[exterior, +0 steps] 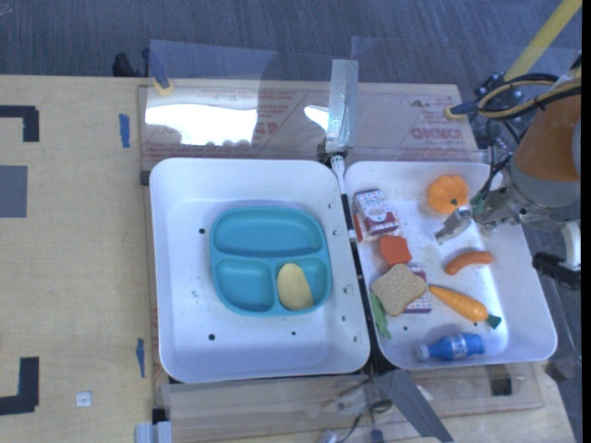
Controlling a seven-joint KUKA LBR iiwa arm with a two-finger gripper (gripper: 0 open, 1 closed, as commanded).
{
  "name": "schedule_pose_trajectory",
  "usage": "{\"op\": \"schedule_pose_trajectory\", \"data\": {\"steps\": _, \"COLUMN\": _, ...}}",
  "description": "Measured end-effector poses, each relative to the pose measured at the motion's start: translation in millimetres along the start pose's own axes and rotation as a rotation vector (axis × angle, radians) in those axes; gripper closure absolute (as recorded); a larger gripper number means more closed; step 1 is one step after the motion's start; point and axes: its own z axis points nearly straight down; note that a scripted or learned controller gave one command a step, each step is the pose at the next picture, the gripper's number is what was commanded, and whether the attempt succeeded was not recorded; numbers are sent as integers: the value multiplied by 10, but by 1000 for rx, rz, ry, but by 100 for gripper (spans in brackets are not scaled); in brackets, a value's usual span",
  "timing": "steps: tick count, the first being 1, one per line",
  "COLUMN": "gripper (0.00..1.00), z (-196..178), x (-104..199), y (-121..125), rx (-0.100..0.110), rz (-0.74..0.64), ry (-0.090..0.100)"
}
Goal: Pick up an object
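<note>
I can read almost nothing from here. The clear panel (277, 109) behind the bins carries reddish print, mirrored or washed out by glare; on its right part, one word (436, 134) in capitals shows but I cannot make out its letters. The small red and white carton (374, 214) in my right bin has a printed label, too small to read. The blue bottle (452, 347) has a pale band, its text too blurred to tell.
</note>
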Motion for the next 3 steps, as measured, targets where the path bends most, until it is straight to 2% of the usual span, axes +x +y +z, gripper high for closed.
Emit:
{"op": "schedule_pose_trajectory", "data": {"steps": 1, "gripper": 0, "z": 95, "x": -57, "y": -311, "rx": -3, "rz": -155, "ry": 12}}
{"op": "schedule_pose_trajectory", "data": {"steps": 2, "gripper": 100, "z": -17, "x": -90, "y": -306, "rx": -7, "rz": -152, "ry": 2}}
{"op": "schedule_pose_trajectory", "data": {"steps": 3, "gripper": 100, "z": 117, "x": -25, "y": 398, "rx": 7, "rz": -360, "ry": 2}}
